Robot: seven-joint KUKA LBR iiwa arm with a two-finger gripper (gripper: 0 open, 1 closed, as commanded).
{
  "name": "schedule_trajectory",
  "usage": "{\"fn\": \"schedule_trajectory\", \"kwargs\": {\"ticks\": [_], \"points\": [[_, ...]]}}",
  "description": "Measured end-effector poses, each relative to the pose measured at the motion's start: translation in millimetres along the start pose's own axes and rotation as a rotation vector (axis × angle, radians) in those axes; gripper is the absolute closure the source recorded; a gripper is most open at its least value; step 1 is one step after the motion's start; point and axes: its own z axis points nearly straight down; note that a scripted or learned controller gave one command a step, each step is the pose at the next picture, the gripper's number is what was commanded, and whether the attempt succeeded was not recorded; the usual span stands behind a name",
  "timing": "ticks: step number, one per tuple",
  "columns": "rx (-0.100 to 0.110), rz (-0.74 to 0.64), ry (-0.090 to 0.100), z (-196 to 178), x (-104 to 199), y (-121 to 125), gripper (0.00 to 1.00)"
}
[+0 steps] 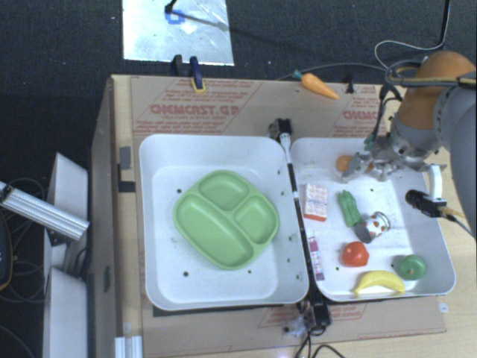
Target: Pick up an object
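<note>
— Where are the jaws?

— Low in the right bin, at its far end, beside a small orange object. Spread or pressed together, I cannot tell.

— The rest?

— Nearer than the orange object: a red-and-white packet, green pepper, tomato, banana, green apple.
</note>
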Motion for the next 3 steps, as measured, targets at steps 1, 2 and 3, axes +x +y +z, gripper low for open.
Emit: {"fn": "schedule_trajectory", "kwargs": {"ticks": [1,2,3], "points": [[0.0,0.0,0.001,0.0,-1.0,0.1,0.0],[-0.002,0.003,-0.006,-0.3,2.7,-0.5,0.0],[0.0,0.002,-0.001,-0.1,0.3,-0.2,0.0]]}}
